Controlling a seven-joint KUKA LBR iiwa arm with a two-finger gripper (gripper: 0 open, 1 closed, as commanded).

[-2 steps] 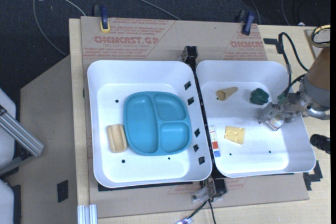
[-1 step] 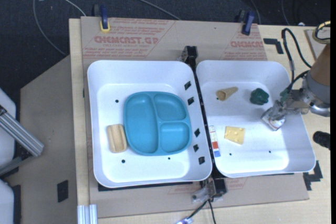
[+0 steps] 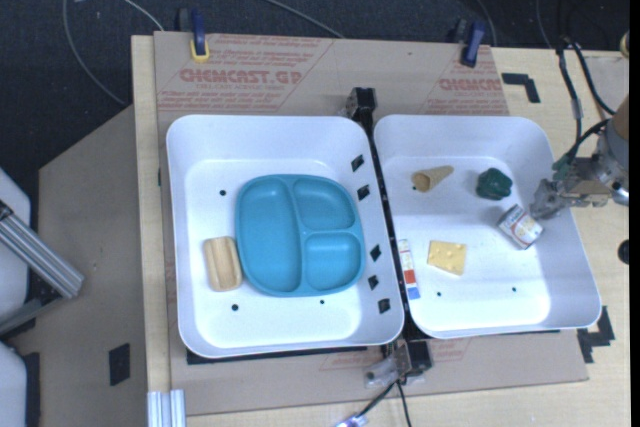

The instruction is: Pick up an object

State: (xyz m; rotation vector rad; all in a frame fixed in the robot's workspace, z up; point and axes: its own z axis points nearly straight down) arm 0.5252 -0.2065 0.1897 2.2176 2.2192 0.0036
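Camera view: two shallow white plastic bins side by side on cardboard-topped bench. Left bin (image 3: 190,215) w/ blue three-compartment plastic plate (image 3: 298,233) and tan bread-slice toy (image 3: 222,263) touching plate's left edge. Right bin (image 3: 560,295) w/ small tan cone piece (image 3: 432,179), dark green lumpy toy (image 3: 493,183), yellow cheese wedge (image 3: 447,257), small white-and-red can (image 3: 520,227), and flat white label strip (image 3: 408,273) near the divider.

Gripper (image 3: 548,199) at right bin's right side, just above-right of can, nearly touching. Can lies down-left of gripper, long axis tilted diagonally. Green toy just left. Can't tell jaw state; nothing seen pinched. Arm enters from right, wrist low over bin wall.
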